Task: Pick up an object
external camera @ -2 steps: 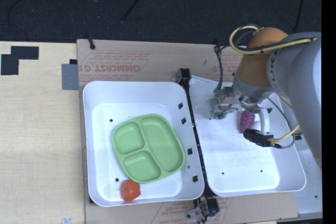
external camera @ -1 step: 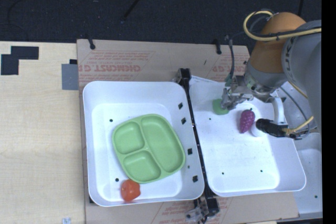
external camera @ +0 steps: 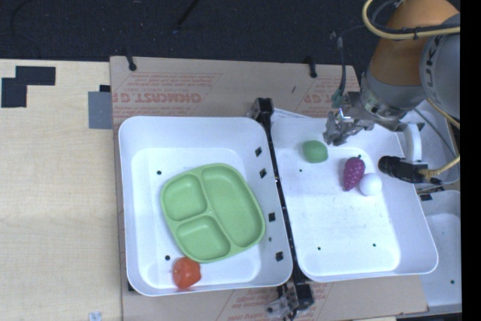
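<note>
In the right bin (external camera: pixel 353 259) lie a small green rounded object (external camera: pixel 315 152), a purple bunch of grapes (external camera: pixel 353 172) and a white egg-like ball (external camera: pixel 370 185) touching the grapes. My gripper (external camera: pixel 336 133) hangs over the far part of this bin, just up and right of the green object and apart from it. Nothing shows between its fingers. The left bin (external camera: pixel 143 154) holds a green divided plate (external camera: pixel 213 212) and a small red-orange object (external camera: pixel 186 273) near its front wall.
A black divider (external camera: pixel 273 192) with clips runs between the two bins. The grey arm with its orange band (external camera: pixel 412 41) comes in from the upper right. Brown cardboard (external camera: pixel 195 90) lies under the bins, with wooden bench to the left.
</note>
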Controlling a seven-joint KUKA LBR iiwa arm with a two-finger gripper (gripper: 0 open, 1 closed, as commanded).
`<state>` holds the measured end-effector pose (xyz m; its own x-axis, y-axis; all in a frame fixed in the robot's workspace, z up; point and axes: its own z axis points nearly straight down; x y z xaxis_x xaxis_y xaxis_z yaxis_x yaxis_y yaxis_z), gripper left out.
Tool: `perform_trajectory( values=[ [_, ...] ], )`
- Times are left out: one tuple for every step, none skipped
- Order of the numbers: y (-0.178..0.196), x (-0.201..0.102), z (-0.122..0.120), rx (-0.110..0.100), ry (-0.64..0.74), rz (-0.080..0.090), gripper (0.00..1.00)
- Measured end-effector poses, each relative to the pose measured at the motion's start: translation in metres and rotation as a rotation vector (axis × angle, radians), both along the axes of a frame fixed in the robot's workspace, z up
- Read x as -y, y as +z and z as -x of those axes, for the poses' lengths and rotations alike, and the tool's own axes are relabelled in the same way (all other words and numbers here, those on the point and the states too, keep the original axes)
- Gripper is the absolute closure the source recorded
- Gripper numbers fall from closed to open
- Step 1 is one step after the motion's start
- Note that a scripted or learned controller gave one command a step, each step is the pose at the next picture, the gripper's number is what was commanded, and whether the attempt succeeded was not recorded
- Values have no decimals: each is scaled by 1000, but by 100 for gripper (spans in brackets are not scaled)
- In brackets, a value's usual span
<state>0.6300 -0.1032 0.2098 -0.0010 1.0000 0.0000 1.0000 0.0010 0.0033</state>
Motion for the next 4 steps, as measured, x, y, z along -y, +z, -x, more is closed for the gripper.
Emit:
perform_trajectory(
  values=[
    [47, -2, 7, -1, 0, 0, 100],
    [49, -56, 6, -5, 3, -2, 100],
    [30, -111, 13, -9, 3, -2, 100],
    [13, -167, 16, -9, 3, -1, 100]
  ],
)
